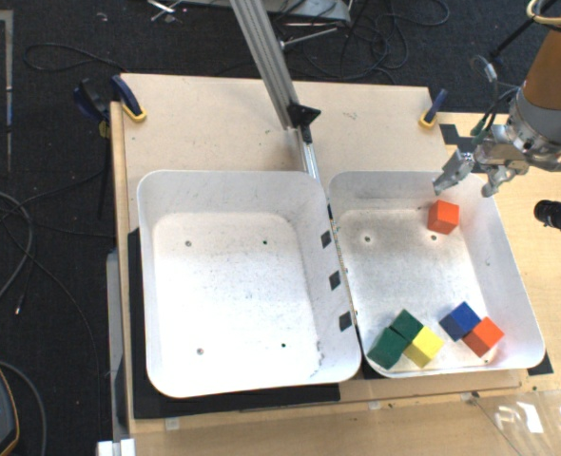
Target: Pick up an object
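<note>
While the two-finger metal gripper point(471, 176) hangs over the far right corner of the right white plastic bin point(518, 283), its fingers are spread apart w/ nothing between them. So nothing is grasped: the pick looks barely begun, w/ descent, closing and lift all left to do, judging by how things lie.

Closest candidate is the small orange-red cube point(443, 217), sitting alone on the bin floor just below the gripper in the view, apart from the fingertips. It looks matte, hard-edged, flat-faced, prob. wood or plastic; should take a straight pinch across opposite faces.

Further out, along the bin's near edge, sit two clusters: a dark green block point(395, 340) touching a yellow cube point(424, 349), and a blue cube point(461, 319) touching another orange-red block point(484, 335). Packed pairs look harder to grip cleanly.

Bin floors are shallow, smooth, speckled w/ dark scuffs, rounded corners. The left white bin point(157, 207) sits alongside on the pale wooden bench point(214, 122), w/ an angled aluminium strut point(261, 46) rising above.
</note>
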### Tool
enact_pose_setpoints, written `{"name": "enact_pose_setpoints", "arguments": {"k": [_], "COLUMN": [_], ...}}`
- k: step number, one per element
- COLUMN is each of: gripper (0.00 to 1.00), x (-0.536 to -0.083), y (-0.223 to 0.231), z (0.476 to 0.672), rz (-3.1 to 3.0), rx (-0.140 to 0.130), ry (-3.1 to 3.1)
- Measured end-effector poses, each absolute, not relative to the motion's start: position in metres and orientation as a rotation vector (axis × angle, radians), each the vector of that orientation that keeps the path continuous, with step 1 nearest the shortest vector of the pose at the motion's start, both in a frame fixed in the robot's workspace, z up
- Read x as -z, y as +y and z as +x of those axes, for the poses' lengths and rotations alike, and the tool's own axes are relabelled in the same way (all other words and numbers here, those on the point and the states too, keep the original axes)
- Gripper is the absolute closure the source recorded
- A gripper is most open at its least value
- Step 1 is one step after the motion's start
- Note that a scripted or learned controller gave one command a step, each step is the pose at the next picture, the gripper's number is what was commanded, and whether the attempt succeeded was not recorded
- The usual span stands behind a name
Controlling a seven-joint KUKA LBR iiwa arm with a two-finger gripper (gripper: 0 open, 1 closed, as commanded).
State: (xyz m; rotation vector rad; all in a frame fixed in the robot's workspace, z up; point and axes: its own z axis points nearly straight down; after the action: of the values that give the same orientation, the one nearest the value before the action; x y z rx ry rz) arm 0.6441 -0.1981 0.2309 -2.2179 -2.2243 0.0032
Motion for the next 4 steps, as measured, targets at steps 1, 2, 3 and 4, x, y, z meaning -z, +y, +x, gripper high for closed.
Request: {"name": "enact_pose_setpoints", "arguments": {"k": [1, 2, 3, 4], "gripper": [0.00, 0.00, 0.00, 0.00], "x": [-0.253, -0.144, -0.093, -0.096], "y": [-0.186, -0.182, -0.215, -0.155], "z": [0.606, 0.594, 0.672, 0.651], "rz": [-2.223, -2.217, -2.223, -2.213], "rx": [0.000, -0.007, 0.000, 0.001], "ry": [-2.220, -2.216, -2.227, -2.227]}}
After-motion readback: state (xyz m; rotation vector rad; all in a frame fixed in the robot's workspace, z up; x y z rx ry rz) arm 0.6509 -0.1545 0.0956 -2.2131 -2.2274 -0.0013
